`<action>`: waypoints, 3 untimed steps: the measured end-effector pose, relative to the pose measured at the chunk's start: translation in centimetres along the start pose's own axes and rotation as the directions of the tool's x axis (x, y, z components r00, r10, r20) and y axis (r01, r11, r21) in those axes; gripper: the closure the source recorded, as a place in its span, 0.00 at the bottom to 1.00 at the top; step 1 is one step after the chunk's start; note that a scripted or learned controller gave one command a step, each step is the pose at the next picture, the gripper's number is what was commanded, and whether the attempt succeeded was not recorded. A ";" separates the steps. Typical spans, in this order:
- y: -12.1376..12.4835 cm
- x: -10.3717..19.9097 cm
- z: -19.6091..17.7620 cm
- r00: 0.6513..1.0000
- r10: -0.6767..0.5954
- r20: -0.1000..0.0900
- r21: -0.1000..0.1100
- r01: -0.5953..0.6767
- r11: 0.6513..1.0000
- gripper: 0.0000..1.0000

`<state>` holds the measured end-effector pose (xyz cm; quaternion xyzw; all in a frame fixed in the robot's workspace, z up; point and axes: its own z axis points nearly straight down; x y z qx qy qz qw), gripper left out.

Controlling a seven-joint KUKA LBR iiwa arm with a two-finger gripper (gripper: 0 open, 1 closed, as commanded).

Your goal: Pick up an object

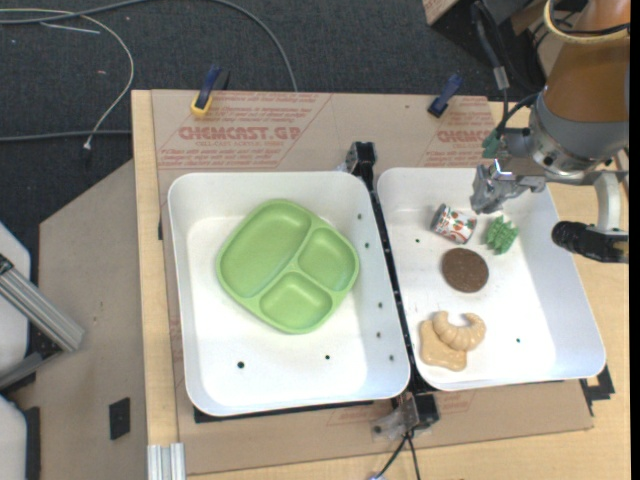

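Here we see the pincer low in the right bin; whether it is apart or together we cannot tell. Just beside it lies a small can, which we judge light, stiff and slippery: grip across its sides.

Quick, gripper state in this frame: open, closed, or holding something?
Gripper: cannot be told. It hangs over the right bin, between the small can and the green toy, with nothing seen in its grasp.
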<state>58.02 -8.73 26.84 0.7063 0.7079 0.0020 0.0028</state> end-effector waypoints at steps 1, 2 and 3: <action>0.5 5.5 1.7 1.000 -0.003 -0.004 0.011 0.003 1.000 1.00; 0.3 10.8 3.2 1.000 -0.002 -0.003 0.011 0.002 1.000 1.00; 0.8 16.8 2.7 1.000 -0.004 -0.003 0.005 0.004 1.000 1.00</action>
